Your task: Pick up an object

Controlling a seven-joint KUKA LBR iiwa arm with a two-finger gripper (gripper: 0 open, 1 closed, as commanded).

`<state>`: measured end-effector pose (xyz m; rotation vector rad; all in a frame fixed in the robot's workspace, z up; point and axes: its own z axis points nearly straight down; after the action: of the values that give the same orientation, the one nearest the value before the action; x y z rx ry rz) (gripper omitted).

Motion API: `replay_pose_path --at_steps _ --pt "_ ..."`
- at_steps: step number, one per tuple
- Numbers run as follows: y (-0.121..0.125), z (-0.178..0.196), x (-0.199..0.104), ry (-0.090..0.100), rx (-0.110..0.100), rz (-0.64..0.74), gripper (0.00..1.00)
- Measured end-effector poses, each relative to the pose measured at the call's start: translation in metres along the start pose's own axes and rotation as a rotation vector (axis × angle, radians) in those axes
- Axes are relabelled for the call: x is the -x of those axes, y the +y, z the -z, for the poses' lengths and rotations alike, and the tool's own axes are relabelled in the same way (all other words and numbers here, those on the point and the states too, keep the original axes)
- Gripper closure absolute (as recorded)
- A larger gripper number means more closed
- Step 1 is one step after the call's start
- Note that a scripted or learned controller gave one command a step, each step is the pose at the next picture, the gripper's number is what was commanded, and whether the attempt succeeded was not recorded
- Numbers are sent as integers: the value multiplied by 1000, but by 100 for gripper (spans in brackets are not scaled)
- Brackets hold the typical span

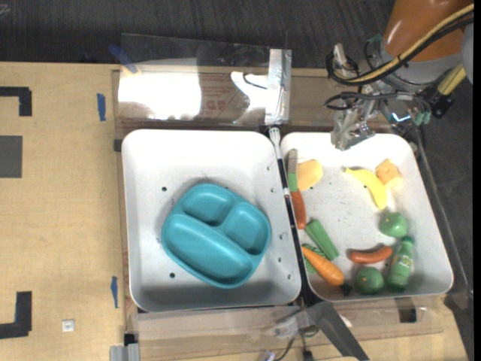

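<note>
My gripper (351,135) hangs over the back edge of the right bin (432,224), with nothing seen in it. Just in front of it lie a yellow banana (372,185) and an orange wedge (388,171). A pale orange piece (310,173) sits to the gripper's front left. Further forward are a green cucumber (321,237), a carrot (323,265), a red sausage (370,256), a green lime (368,280), a green bottle (402,265) and a round green fruit (393,224). A red chili (299,207) lies along the bin's left wall.
The left bin (143,164) holds a blue divided tray (218,235). A clear plastic sheet with a taped post (277,85) stands behind the bins. Cables (391,66) trail from the arm's wrist above the right bin's back corner.
</note>
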<state>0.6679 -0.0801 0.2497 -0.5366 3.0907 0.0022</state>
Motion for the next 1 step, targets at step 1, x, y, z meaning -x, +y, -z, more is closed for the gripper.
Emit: replay_pose_path --at_steps 1 --pt "23 2 9 -2 -1 171 100"
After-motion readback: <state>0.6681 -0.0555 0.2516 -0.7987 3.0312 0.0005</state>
